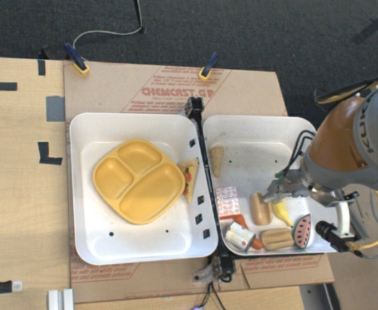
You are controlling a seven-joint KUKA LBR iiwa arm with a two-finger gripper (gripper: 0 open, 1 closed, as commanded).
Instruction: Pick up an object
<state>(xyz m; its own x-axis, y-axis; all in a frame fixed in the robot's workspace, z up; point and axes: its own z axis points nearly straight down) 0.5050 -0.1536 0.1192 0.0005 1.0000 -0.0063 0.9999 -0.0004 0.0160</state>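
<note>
The right bin (pixel 253 129) holds several toy foods. A tan hot dog (pixel 260 209) lies near its middle, with a yellow banana piece (pixel 283 212) just to its right. A watermelon slice (pixel 302 232) and a brown bread roll (pixel 276 239) sit at the front edge. My gripper (pixel 277 190) hangs low over the bin, right above the top ends of the hot dog and the banana. The wrist hides its tips, and I see nothing held.
A pink wafer (pixel 227 201), a cone (pixel 216 160) and a white and red item (pixel 238 235) lie in the right bin's left part. The left bin (pixel 79 173) holds a yellow divided plate (pixel 139 181) and a pizza slice (pixel 189 177) by the divider.
</note>
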